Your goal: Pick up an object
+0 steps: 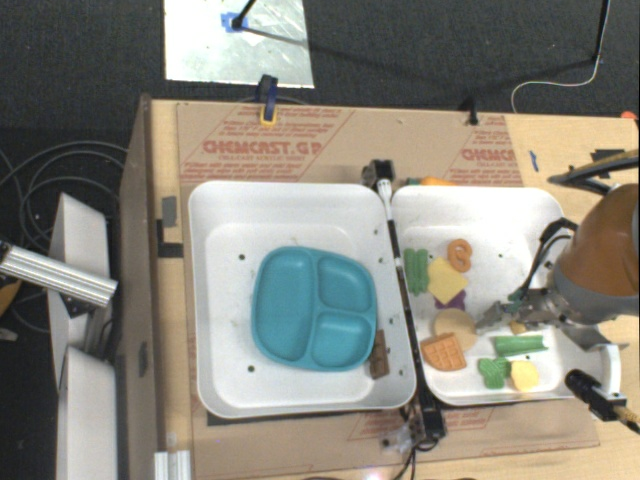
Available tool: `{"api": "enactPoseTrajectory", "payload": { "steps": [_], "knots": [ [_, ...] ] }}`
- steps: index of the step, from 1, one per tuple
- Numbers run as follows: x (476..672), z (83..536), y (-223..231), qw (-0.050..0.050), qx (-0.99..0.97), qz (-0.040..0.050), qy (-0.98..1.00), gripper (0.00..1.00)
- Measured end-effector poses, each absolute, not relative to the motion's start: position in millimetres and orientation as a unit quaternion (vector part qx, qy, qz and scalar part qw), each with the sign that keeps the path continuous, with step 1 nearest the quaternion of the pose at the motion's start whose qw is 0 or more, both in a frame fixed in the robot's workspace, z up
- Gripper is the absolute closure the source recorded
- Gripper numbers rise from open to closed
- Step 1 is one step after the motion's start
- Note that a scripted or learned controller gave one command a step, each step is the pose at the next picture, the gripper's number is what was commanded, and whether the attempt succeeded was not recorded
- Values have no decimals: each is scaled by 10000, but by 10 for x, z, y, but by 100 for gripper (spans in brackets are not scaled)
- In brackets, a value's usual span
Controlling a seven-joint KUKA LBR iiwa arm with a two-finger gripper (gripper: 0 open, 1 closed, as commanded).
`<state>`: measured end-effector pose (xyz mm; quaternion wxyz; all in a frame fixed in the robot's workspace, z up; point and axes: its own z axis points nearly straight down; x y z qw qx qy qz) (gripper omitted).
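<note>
The right bin [500, 213] holds several small toy foods. Among them are a green piece [416, 268], an orange ring [459, 255], a purple and yellow piece [447, 280], a tan disc [452, 323] and an orange waffle [443, 352]. A long green piece [520, 345], a small green piece [491, 371] and a yellow piece [524, 374] lie near the front right. My gripper [510, 315] is low in this bin, just above the long green piece and right of the tan disc. The arm's orange band [605, 253] rises behind it.
In the left bin [225, 268] a teal divided plate [313, 308] lies flat, and a small brown thing [379, 353] sits by the divider between the bins. Cardboard [300, 138] lines the bench behind both bins. A cable [545, 243] loops beside the arm.
</note>
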<state>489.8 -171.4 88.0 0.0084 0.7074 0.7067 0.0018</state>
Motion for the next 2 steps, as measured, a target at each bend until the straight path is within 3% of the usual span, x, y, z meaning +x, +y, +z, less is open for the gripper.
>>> {"api": "enactPoseTrajectory", "payload": {
  "steps": [1, 2],
  "knots": [
    [5750, 1596, -1828, 76, 7043, 35, 7098, 0],
    [5039, 836, -1860, 33, 7079, -7, 7063, 0]
  ]
}}
